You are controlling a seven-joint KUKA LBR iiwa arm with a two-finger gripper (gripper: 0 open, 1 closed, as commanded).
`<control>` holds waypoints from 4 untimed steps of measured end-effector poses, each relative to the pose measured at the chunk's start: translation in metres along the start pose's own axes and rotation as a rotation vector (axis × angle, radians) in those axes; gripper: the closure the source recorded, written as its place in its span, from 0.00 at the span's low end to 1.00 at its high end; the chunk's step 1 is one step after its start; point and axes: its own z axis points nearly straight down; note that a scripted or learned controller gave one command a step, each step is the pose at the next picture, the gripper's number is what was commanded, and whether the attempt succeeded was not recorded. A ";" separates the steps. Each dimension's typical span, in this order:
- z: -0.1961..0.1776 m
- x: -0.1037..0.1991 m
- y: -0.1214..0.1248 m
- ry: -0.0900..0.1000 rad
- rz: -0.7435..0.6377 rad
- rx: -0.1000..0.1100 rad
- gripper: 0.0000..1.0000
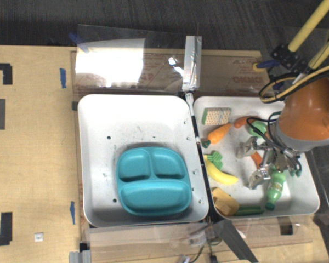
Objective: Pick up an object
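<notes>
The gripper [256,163] hangs low in the right bin [307,201], and its jaws look spread apart with nothing between them. A green bottle [273,189] lies just beside it, at about four o'clock. A banana [221,174] sits at nine o'clock and a carrot [217,133] at ten o'clock. The left bin [93,147] has a blue plate [152,181].

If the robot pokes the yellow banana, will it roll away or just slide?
The banana is curved and lies flat on the right bin floor, so it would probably slide or spin rather than roll. It looks like a smooth plastic toy, so likely light, stiff and a bit slippery. It could bump the green piece beside it.
</notes>
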 end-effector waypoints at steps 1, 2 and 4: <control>0.001 -0.018 -0.001 0.003 0.007 -0.001 0.00; 0.001 -0.029 -0.003 0.004 0.018 -0.001 0.00; 0.002 -0.058 -0.011 0.004 -0.046 0.000 0.00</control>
